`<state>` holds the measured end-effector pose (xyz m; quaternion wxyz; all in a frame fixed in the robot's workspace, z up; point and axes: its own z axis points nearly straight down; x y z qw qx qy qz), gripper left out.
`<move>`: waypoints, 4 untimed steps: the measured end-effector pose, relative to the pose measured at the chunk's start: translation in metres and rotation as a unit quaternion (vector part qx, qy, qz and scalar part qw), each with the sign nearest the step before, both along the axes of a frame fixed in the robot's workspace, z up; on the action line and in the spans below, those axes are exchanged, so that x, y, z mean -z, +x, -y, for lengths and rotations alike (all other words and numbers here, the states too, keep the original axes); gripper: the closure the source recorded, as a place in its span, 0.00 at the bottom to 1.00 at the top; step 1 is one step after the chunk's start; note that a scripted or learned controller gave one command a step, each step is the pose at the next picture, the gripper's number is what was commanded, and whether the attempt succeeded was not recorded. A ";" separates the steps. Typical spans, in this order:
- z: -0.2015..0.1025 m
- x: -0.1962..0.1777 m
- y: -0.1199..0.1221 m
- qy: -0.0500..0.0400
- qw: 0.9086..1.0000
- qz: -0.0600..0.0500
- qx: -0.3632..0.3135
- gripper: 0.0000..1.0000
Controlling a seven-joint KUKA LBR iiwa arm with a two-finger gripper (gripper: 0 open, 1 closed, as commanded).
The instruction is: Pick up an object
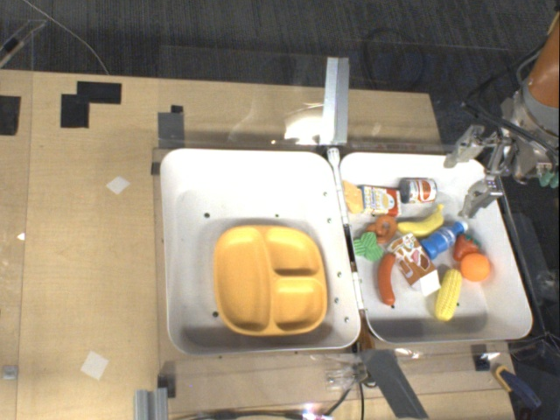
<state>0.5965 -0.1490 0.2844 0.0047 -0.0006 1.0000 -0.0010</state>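
- Over the right bin's (516,318) far right rim, gripper (477,169) hovers, fingers spread apart, nothing between them.
- Pickable stuff is piled in that bin: banana (420,224), can (417,190), blue bottle (440,238), orange (475,268), corn cob (448,293), hot dog (387,279), all touching or overlapping.
- Risk: crowding. Closing on one item likely pinches a neighbour too, or a finger lands on top and shoves the pile.
- Risk: round can, orange could roll or squirt out.
- Risk: coming down this close to the rim, a finger could hit the bin wall.
- Left bin (188,191) holds only a yellow divided tray (271,278), well apart.
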 end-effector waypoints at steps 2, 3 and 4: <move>0.057 0.195 0.005 0.000 1.000 0.002 0.014 0.00; 0.038 0.195 0.036 -0.003 0.988 -0.018 0.155 0.00; 0.054 0.196 0.029 0.004 0.971 -0.008 0.237 0.00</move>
